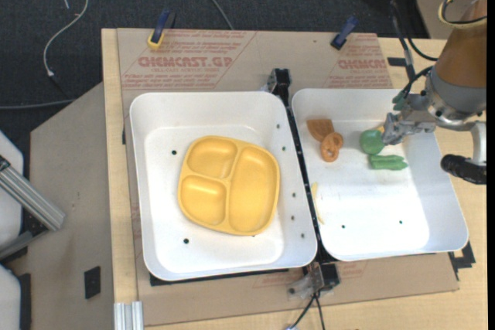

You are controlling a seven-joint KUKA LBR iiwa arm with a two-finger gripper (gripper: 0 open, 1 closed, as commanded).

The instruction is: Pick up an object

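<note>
The gripper covers part of the round green piece (its fingers too small to read), and the arm above it runs off the right edge.

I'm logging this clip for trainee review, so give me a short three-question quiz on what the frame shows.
1. True or false: the yellow divided plate lies in the same bin as the green objects.
2. Multiple choice: what lies closest to the gripper? A) the orange pretzel-shaped toy B) the rounded green object C) the blue clamp
3. Fill in: the two blue clamps sit on the bench's ____ edge in the camera view.

Key
1. False: the plate is in the left bin; the green objects are in the right bin.
2. B
3. Far (top).
</note>
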